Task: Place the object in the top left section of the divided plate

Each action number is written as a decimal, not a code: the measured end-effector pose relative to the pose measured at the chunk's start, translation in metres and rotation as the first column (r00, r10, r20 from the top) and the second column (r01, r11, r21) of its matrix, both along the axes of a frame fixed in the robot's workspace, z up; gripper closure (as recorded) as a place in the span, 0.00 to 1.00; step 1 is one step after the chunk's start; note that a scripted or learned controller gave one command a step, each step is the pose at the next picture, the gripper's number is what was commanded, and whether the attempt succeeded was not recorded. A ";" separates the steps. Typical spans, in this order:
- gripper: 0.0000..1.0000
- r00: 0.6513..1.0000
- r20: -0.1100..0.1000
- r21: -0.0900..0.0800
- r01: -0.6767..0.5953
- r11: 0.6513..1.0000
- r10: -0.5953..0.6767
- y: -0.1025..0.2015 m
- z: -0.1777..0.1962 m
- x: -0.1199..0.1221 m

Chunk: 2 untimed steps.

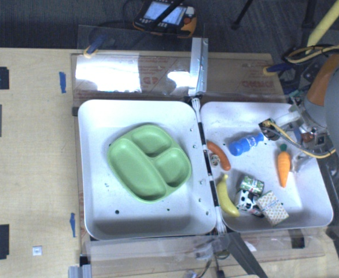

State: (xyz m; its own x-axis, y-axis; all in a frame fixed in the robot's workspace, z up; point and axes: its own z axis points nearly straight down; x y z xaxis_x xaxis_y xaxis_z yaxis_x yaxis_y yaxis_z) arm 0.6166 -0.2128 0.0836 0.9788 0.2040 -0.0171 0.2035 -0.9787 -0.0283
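Bench with two white bins, seen from above. In the left bin [94, 201] we find the green divided plate [149, 162], turned at a slant, so that its large section lies toward the lower left and its two small sections toward the upper right; all three sections hold nothing. We judge the plate sits mid-bin so the arm can come down on any section without meeting a wall.

The right bin [314, 210] holds the loose things, of which the task names none; we cannot say which one is meant. A blue bottle [244, 144] lies near the middle, an orange carrot [283, 168] lies upright to its right, a sausage [218, 155] and a yellow banana [227, 197] lie along the divider wall [207, 167] between the bins. Below the bottle a small green can [252, 185], a black-and-white piece [246, 200] and a patterned packet [272, 207] are crowded together, touching or nearly so.

The gripper [299, 133] hangs over the upper right of this bin, just above the carrot, with yellow cable looped round it. Nothing shows between its parts, and how wide it stands we cannot tell.

In our judgement the pick is not yet made. The divider wall stands between any picked thing and the plate, and must be cleared by lifting; the crowded trio would be the awkward choice.
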 end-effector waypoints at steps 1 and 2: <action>0.00 1.000 -0.010 0.003 0.004 1.000 -0.004 -0.001 -0.002 0.013; 0.00 1.000 0.030 -0.010 -0.007 1.000 0.007 0.002 0.004 -0.010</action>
